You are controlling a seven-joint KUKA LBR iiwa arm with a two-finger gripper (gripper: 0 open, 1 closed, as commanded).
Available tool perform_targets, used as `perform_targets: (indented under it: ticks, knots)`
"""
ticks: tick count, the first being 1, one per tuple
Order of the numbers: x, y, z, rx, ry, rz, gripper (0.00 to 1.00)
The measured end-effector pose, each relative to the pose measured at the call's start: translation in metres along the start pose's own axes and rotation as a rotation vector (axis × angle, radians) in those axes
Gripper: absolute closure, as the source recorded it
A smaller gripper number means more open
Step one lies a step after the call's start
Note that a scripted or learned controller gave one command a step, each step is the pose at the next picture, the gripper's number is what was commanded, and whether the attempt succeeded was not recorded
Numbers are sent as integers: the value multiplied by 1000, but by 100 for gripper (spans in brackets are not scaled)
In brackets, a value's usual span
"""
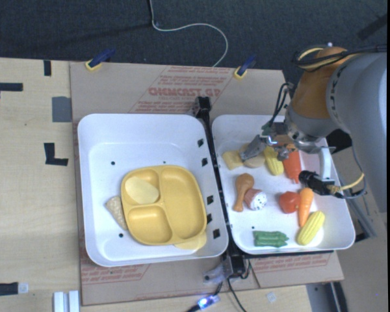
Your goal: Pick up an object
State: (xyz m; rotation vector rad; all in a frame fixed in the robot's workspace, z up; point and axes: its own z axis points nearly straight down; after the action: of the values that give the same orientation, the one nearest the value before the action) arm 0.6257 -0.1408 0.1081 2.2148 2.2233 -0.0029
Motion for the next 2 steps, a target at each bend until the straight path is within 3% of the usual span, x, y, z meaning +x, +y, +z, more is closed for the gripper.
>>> perform_targets:
  ticks: [1,2]
  knots:
    - [-3,5,15,-12,-8,1,0]
    - [-2,8,1,-23,-6,-1,100]
